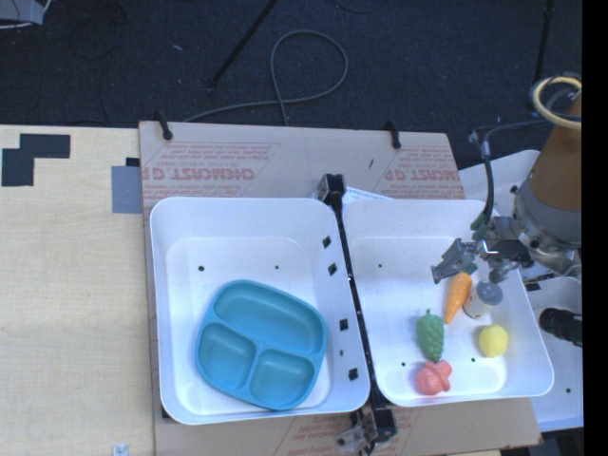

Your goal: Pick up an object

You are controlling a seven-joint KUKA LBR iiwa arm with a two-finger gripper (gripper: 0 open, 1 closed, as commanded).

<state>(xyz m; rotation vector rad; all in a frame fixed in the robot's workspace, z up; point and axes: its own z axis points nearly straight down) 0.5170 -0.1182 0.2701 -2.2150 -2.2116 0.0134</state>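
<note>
Item: 1 orange plastic toy carrot (458,295), right white bin (532,388), far side. Two-finger gripper (472,259) directly above its top; jaw state: cannot tell. Advice: centre over carrot, descend straight, avoid green plastic vegetable (430,334) nearby.

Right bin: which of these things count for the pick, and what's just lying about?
For the pick:
- orange carrot, right by the tool
- green vegetable
- yellow lemon
- pink toy

Lying about:
- blue divided tray in the left bin
- cables on the dark floor
</note>
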